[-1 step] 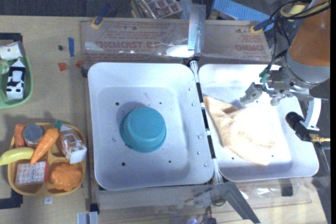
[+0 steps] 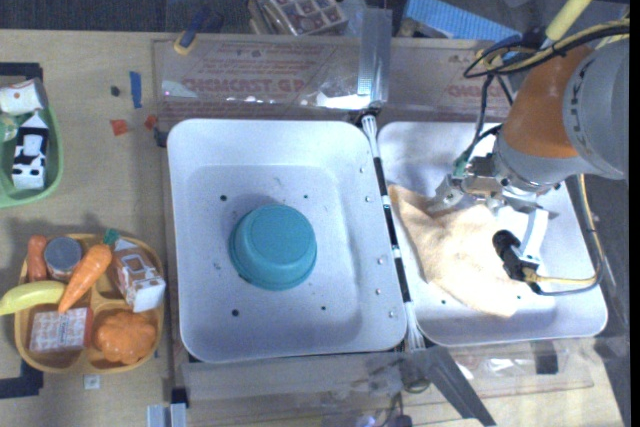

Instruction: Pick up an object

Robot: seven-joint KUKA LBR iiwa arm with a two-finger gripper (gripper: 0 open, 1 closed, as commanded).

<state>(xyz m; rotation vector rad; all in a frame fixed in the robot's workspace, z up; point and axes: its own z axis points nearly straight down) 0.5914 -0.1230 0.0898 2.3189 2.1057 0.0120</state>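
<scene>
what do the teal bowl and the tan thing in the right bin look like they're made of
The teal bowl, upside down in the left bin, looks like moulded plastic: uniform colour, smooth matte surface with a soft sheen. The tan thing looks like cloth: it lies flat and limp with soft folds and an uneven edge.

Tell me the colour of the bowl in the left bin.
Teal blue bowl, upside down; the camera view shows it plainly.

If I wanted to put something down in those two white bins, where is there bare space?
The left white bin has bare floor all around the upturned teal plastic bowl, widest along its back and left edges. The right white bin is crowded: the beige cloth and the gripper take up most of it.
</scene>
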